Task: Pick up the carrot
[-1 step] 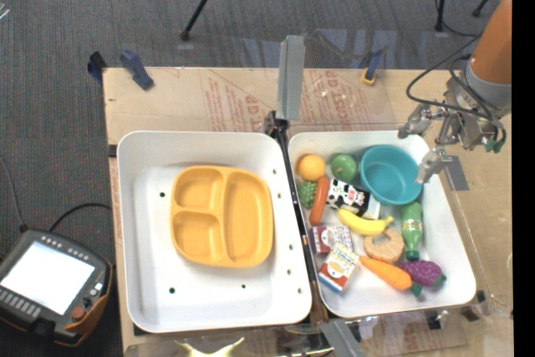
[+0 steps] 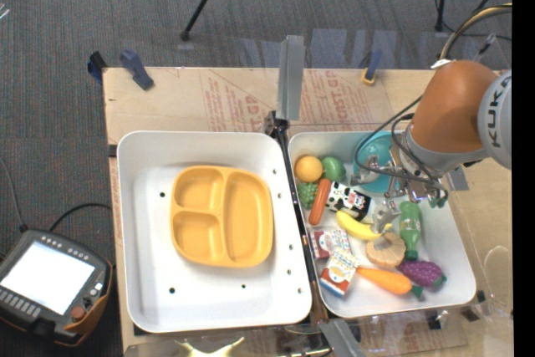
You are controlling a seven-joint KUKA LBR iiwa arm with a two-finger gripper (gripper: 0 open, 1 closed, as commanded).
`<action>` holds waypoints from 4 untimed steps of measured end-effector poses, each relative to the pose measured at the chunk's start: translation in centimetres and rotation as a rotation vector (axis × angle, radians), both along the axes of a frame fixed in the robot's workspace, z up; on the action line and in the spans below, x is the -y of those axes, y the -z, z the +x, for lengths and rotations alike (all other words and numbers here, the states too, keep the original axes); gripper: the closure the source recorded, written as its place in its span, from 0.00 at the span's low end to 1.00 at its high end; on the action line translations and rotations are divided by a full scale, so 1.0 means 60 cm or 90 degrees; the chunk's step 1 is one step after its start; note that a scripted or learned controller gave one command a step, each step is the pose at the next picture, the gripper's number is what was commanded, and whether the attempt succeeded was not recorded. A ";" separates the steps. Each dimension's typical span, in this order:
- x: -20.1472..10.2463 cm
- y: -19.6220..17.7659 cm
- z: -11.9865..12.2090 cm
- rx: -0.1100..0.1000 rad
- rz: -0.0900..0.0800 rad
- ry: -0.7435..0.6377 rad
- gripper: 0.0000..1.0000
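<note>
The carrot (image 2: 385, 280) is an orange tapered piece lying flat near the front of the right bin (image 2: 462, 262), between a small juice carton (image 2: 338, 274) and purple grapes (image 2: 422, 272). My gripper (image 2: 387, 216) hangs below the orange wrist band in the middle of that bin, above the banana (image 2: 359, 226) and beside the green bottle (image 2: 410, 228). It stands well behind the carrot and apart from it. The wrist hides much of the gripper.
The right bin also holds an orange fruit (image 2: 308, 169), an orange-red stick (image 2: 319, 201), a cow-print carton (image 2: 349, 199), a teal bowl (image 2: 374, 151) and a round bread slice (image 2: 386, 251). A yellow divided plate (image 2: 222, 213) lies in the left bin (image 2: 142, 180).
</note>
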State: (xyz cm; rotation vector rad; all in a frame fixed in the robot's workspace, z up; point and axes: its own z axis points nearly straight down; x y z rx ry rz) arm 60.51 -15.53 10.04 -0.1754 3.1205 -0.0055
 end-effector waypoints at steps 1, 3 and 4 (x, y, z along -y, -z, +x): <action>-0.109 -0.015 -0.101 -0.007 0.003 0.052 0.00; -0.031 0.002 -0.183 -0.005 0.003 0.052 1.00; -0.058 -0.142 -0.200 -0.005 0.002 0.046 1.00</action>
